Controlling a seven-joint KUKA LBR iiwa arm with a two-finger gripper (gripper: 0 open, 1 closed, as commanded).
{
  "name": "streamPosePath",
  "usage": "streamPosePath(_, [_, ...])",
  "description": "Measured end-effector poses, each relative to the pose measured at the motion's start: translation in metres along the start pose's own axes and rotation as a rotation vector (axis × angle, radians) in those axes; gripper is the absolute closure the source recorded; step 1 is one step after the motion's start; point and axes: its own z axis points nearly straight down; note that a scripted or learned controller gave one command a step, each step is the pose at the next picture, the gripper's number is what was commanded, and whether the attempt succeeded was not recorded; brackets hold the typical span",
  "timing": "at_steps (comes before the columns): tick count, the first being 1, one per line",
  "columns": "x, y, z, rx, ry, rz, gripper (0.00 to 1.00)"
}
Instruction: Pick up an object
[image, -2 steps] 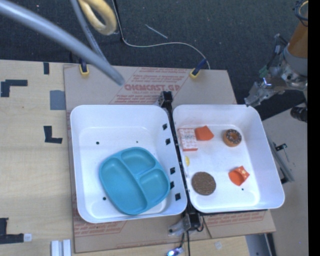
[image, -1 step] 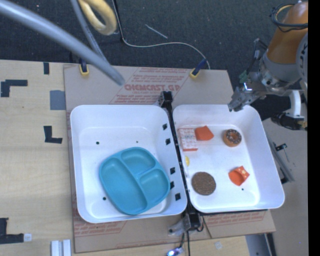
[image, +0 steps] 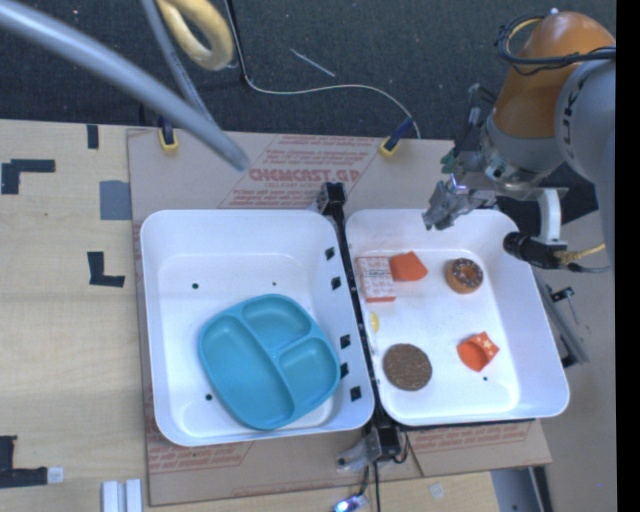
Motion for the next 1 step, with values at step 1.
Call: streamPosePath(1, [0.0635,-0.005,-0.0012,0.0,0.002,-0.003,1.0])
